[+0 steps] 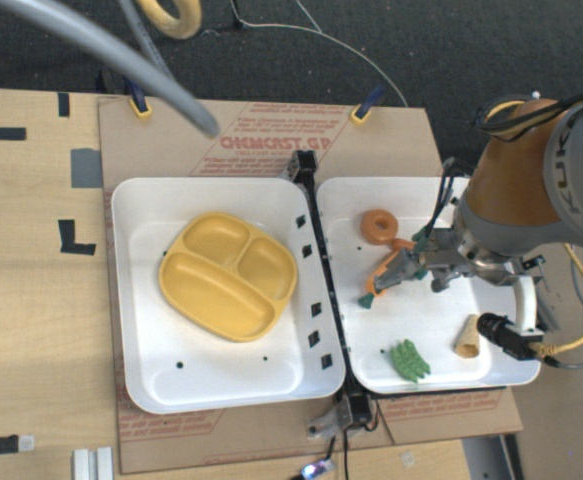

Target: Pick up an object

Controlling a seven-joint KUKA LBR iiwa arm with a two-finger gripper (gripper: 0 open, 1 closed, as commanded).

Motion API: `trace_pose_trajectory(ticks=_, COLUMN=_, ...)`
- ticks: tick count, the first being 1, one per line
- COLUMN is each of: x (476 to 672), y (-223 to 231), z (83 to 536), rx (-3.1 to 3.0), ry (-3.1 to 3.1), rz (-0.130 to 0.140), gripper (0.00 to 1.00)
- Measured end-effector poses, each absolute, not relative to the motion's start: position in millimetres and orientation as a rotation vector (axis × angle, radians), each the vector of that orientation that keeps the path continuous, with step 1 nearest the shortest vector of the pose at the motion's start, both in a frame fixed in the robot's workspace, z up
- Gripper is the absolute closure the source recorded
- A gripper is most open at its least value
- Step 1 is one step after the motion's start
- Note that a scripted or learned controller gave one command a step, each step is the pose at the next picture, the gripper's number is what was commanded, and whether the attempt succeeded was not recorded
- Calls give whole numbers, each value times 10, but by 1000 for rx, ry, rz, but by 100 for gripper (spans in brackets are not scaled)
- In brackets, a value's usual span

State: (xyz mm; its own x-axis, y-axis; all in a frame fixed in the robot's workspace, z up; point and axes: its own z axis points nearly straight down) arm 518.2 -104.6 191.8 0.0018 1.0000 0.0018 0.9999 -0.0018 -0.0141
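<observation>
The jaws (399, 268) sit just below the orange ring (379, 226), and I cannot tell if they grip the carrot (383, 273).

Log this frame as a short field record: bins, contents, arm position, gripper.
left bin: holds a yellow divided tray, lying flat, near the bin's middle
right bin: holds an orange ring, a carrot-like orange piece, a green leafy piece and a tan cone
arm: over the right bin, reaching in from the right
gripper: low, at the carrot-like piece; finger state unclear
green piece and cone: near the front edge, apart from each other
</observation>
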Motion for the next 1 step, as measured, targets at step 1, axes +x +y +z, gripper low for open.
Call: trace_pose_trajectory(ticks=1, x=5211, y=-1044, z=1974, rx=-2219, ry=-2222, rz=2, gripper=0)
